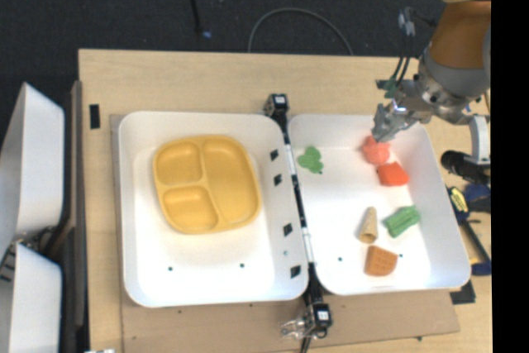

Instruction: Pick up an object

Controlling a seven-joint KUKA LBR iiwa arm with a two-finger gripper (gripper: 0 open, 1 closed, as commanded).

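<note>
My gripper hangs over the far right part of the right bin, right above a pink-red piece that its tips seem to touch. An orange-red block lies just beside that piece. Nearer the front lie a green piece, a tan cone and an orange wedge. A small green leafy piece sits near the bin's left wall.
The left bin holds a yellow divided plate. A black divider with clips runs between the bins. White boxes stand at the far left. Tools lie off the right bin's edge.
</note>
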